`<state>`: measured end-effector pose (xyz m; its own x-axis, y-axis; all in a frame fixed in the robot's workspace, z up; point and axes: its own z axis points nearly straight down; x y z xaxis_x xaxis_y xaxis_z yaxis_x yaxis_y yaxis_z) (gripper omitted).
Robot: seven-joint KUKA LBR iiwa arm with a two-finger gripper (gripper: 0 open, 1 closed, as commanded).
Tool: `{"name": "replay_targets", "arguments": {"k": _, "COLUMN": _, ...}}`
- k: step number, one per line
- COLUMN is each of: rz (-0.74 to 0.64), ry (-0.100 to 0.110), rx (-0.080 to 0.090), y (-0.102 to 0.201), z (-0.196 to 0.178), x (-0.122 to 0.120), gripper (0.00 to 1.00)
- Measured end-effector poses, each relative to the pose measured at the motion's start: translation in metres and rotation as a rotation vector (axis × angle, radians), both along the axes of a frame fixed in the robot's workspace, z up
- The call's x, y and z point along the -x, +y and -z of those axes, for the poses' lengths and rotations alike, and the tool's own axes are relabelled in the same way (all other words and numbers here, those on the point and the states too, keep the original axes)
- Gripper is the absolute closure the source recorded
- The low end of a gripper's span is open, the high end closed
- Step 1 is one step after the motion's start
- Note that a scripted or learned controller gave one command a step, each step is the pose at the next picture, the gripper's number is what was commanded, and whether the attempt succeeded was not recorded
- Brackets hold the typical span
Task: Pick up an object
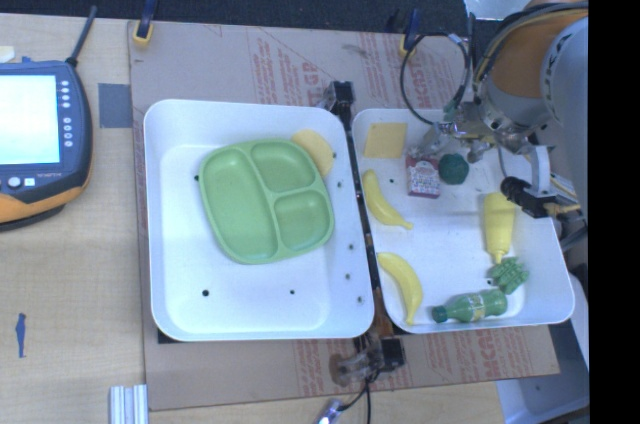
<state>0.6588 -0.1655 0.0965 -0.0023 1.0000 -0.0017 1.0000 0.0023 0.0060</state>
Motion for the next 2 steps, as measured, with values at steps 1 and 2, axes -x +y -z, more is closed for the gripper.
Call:
{"name": "replay_targets", "arguments": {"k": 1, "rz": -0.002, "ry": 0.008, "rx": -0.001, "y": 0.039, "z": 0.004, "x": 0.012, "gripper": 0.00}}
{"name": "replay_targets", "arguments": {"k": 2, "rz": 0.000, "ry": 0.006, "rx": -0.001, "y": 0.011, "z": 0.004, "x": 0.002, "gripper": 0.00}}
